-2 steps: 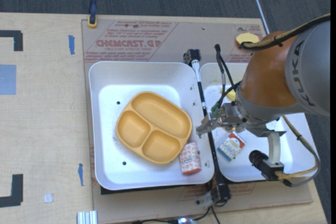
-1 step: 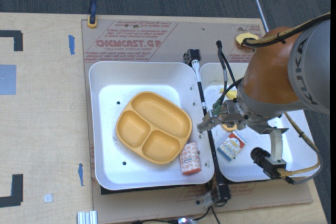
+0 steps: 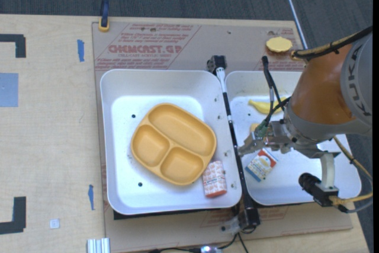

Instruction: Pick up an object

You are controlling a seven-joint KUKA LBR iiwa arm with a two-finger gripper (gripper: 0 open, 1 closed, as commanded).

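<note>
My gripper hangs over the left part of the right bin, below the grey and orange arm. A small white carton with blue and red print lies tilted just in front of the gripper, very close to it; whether they touch is unclear. A yellow banana rests at the back of the same bin, partly hidden by cables. In the left bin sit a yellow divided plate and a red-and-white packet at the plate's front right.
A black divider rail runs between the two bins. A yellow disc lies on the board behind the right bin. A black fitting on the arm hangs over the right bin's front.
</note>
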